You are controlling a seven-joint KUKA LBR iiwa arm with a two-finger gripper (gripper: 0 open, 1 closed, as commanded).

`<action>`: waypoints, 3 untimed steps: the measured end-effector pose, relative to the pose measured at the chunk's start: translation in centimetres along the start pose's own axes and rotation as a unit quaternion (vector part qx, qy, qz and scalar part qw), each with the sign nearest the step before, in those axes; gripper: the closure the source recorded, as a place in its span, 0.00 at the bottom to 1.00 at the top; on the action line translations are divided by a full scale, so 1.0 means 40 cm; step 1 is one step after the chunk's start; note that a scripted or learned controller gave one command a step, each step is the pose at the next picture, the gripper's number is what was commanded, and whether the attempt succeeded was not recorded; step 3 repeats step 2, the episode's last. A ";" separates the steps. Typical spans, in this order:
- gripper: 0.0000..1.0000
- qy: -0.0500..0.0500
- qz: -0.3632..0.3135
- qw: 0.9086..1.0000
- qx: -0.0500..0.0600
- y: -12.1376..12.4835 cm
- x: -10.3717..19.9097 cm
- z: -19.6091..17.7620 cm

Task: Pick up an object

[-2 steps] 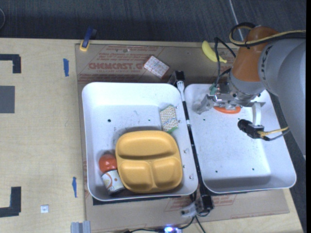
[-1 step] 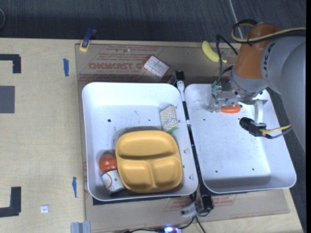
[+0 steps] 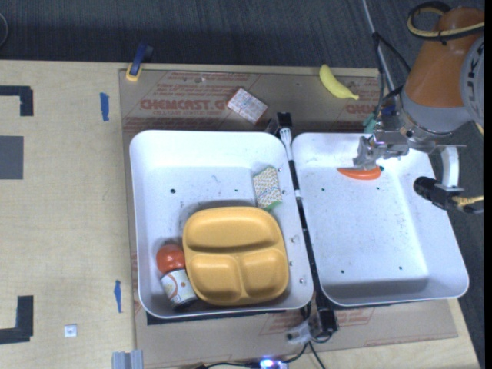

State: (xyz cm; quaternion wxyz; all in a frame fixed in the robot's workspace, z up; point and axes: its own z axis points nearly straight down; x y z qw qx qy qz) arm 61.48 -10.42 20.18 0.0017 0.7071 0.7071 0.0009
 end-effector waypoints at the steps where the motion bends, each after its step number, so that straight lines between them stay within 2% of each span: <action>1: 1.00 0.001 0.000 1.000 0.003 -0.187 0.073 -0.135; 2: 1.00 0.001 0.000 1.000 0.002 -0.322 0.276 -0.023; 3: 1.00 0.001 0.000 1.000 0.002 -0.322 0.276 -0.023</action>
